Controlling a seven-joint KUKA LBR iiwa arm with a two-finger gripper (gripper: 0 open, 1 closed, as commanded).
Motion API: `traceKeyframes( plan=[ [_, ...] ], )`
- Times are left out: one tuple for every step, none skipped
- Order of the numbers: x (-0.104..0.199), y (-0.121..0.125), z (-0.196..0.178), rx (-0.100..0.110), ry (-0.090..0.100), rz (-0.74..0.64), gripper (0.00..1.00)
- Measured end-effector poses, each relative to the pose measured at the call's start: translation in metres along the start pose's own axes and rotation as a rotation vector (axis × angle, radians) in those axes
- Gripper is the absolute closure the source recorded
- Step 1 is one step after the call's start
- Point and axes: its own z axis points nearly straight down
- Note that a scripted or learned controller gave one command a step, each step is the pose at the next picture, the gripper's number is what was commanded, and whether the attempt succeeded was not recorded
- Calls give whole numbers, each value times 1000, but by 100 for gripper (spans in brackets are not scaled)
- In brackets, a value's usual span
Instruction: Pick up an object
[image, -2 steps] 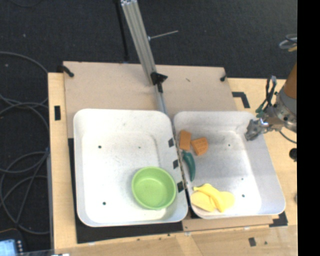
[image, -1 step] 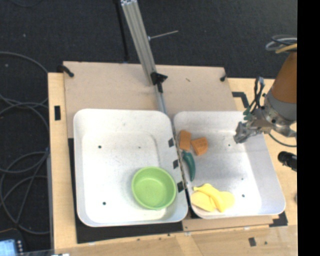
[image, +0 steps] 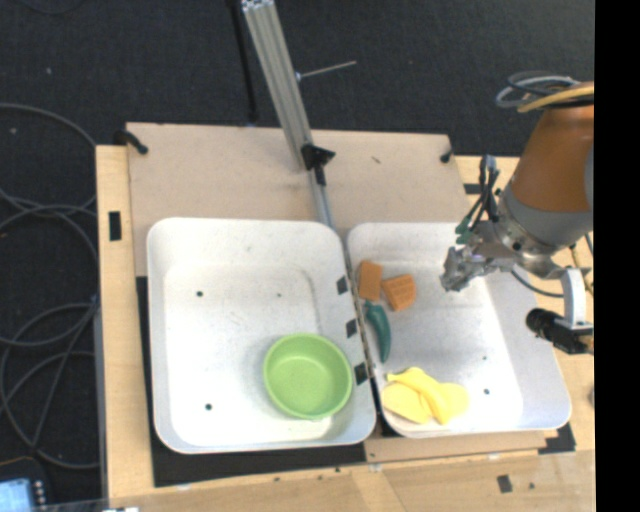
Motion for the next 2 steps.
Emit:
traceKeyframes(
  plan=[
    [47,2,4,2,0,1,100],
    [108,-1,4,2,1,-1,100]
  ],
)
